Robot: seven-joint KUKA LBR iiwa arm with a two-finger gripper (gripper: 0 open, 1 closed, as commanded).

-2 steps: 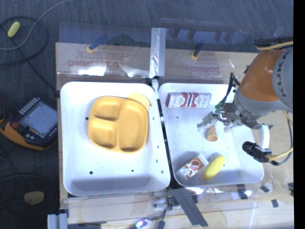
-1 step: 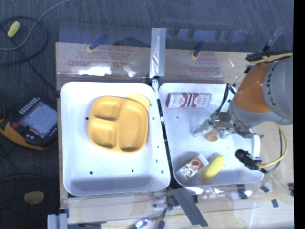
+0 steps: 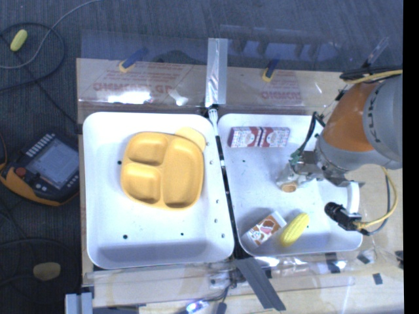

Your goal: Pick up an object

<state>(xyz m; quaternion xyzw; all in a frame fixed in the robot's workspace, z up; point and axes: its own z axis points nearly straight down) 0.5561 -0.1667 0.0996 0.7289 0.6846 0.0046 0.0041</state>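
Seemingly the target is the small round tan-and-orange object (image 3: 289, 187) on the floor of the right-hand shallow white bin (image 3: 262, 165), directly below the two-finger gripper (image 3: 298, 173), which sits low over it at the reaching step; whether that pincer is released or clenched cannot be told from this blurred slant. Farther out lie a red-and-white carton (image 3: 258, 137), a small printed packet (image 3: 264, 229) beside a yellow corn-like toy (image 3: 294, 228), and a yellow compartment tray (image 3: 162, 169) in the left bin (image 3: 105, 234); next the tool must settle around the piece, clamp, and lift.
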